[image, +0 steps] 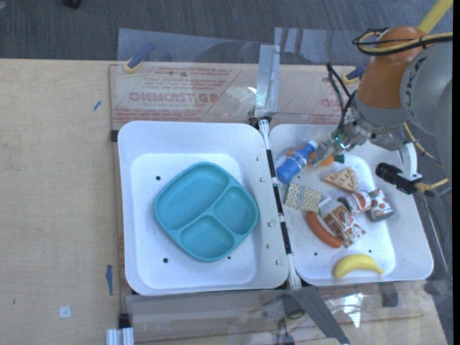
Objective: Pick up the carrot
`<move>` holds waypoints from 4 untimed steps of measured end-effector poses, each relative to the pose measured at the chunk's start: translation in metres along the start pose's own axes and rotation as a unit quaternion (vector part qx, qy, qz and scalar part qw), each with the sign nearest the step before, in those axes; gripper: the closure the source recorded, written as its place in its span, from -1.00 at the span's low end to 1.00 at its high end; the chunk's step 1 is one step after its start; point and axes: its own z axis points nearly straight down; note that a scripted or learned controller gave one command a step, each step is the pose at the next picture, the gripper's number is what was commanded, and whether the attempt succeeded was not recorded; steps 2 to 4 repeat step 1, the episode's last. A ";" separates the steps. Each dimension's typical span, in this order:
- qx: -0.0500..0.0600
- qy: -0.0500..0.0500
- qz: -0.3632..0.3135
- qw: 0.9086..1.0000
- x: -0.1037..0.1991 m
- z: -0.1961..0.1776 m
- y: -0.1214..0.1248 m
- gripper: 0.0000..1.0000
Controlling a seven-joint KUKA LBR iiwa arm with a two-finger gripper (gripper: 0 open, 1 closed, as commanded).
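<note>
The wooden bench [57, 192] carries two shallow white bins side by side — the right bin [410, 261] directly under the gripper [338, 141], the left bin [136, 264] well off to its left — with a clear plastic sheet [187, 92] lying behind them.

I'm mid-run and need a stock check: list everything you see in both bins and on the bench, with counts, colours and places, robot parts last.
White shallow bins: 2, side by side on bench.
Three-compartment plastic plate: 1, turquoise, left bin.
Small plastic bottle: 1, blue, right bin, far left.
Toy carrot: 1, orange, beside gripper.
Cracker wedge: 1, tan, right bin centre.
Toy sausage: 1, orange-red, right bin.
Toy banana: 1, yellow, near edge.
Gripper: 1, grey, above right bin's far side.
</note>
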 end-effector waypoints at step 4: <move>-0.005 -0.007 -0.115 0.993 0.058 -0.085 0.027 1.00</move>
